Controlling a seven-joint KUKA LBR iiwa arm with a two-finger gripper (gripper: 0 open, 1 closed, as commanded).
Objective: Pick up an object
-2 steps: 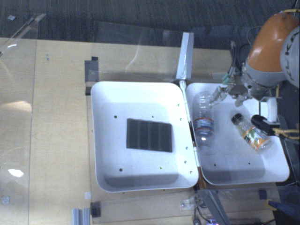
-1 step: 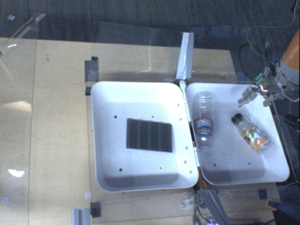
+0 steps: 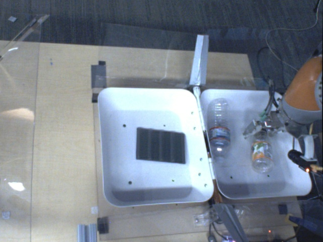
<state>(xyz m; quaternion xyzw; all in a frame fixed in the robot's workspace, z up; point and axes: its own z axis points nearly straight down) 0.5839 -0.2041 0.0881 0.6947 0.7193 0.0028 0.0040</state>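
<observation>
Camera view shows my gripper [image 3: 261,126] at the right of the frame, hanging over the right bin [image 3: 237,185] just above the upper end of a small clear bottle [image 3: 261,155] with a green and orange label; whether it is apart or together I cannot tell. A second clear bottle [image 3: 219,127] with a blue label lies left of it, beside the wall shared with the left bin [image 3: 116,135], which holds a dark ribbed block [image 3: 161,145]. I judge the round, slick bottle could roll or squirt free if I close off-centre.

Two bottles [image 3: 219,130] crowd right bin [image 3: 237,188], left bin [image 3: 116,185] open
</observation>
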